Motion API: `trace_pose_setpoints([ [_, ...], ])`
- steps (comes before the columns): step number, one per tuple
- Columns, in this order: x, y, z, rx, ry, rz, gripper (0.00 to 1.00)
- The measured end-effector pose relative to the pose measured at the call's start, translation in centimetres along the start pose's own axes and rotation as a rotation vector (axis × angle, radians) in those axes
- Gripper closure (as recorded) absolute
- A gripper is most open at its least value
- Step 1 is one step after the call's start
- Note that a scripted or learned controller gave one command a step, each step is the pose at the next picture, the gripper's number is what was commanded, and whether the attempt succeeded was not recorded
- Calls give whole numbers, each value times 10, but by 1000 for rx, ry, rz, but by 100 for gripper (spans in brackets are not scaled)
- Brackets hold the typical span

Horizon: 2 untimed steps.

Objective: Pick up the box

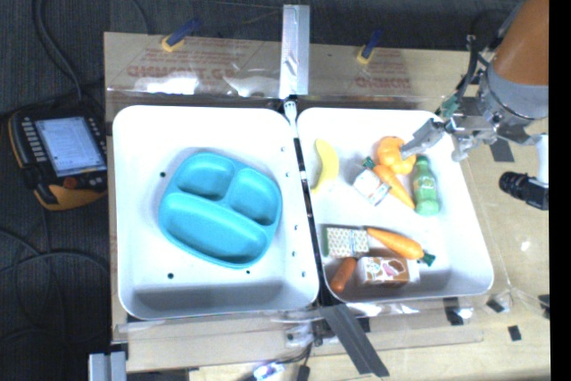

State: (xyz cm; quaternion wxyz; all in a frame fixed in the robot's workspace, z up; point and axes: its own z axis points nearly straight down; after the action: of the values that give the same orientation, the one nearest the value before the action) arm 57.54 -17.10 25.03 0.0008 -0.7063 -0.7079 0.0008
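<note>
A: Which one is the box?

B: The brown carton (pixel 385 270) lying flat in the right bin (pixel 464 219), close to that bin's near wall. It is brown with a white and red label on its upper face, and longer than it is deep.

A: What sits around it?

B: A reddish sausage-like piece (pixel 341 275) touches its left end, a carrot (pixel 397 241) lies just behind it, and a small patterned packet (pixel 346 240) sits behind and to the left.

A: How do you expect it to handle?

B: My guess is light and fairly stiff, a toy grocery carton with flat faces. Flat sides should give the fingers (pixel 419 141) good purchase, though a glossy print could be a bit slippery. It does not look fragile.

A: Where would you take hold?

B: Across the short dimension, on the long front and back faces near the middle. The carrot crowds the back face, so the rear finger needs to slip between them.

A: And the gripper (pixel 419 141) now?

B: Over the far part of the right bin, near an orange (pixel 389 149) and a green bottle (pixel 426 185), well apart from the carton. Whether its fingers are spread or pressed together I cannot tell.

A: The left bin (pixel 134 219)?

B: It holds a blue divided tray (pixel 221 206).
</note>
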Motion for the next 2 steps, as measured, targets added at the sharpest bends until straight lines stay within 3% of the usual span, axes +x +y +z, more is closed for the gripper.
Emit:
trace_pose_setpoints([
  [1, -51, -12, -153, -2, -4, 12, 0],
  [2, -51, -11, -162, 0, -7, 11, 100],
])
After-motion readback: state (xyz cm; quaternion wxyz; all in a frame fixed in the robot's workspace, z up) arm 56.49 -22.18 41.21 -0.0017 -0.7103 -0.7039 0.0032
